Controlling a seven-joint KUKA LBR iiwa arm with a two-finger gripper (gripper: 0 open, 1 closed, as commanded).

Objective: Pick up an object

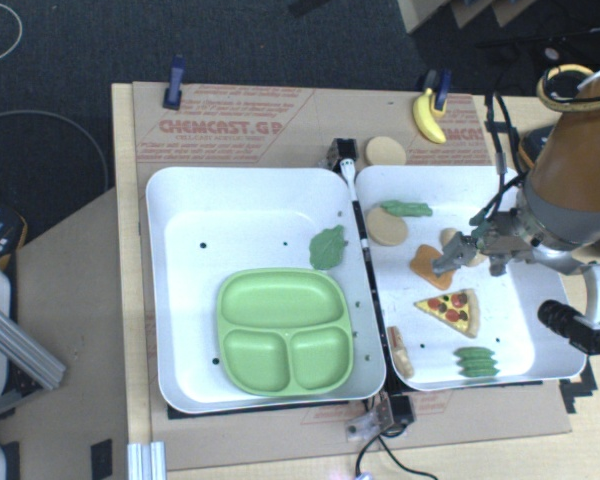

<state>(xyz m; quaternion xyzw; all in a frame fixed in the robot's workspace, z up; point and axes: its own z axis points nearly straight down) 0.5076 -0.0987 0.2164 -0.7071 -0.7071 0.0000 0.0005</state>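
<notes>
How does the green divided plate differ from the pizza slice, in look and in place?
The green divided plate lies in the left bin; the pizza slice lies in the right bin. The plate is far larger than the slice. The plate is one plain pale green with three compartments; the slice is a yellow-orange triangle with red spots. The plate is rounded, the slice pointed. Both lie flat on a white bin floor.

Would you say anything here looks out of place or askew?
Yes: a banana and a tan disc lie on the bench behind the right bin, outside both bins.
</notes>
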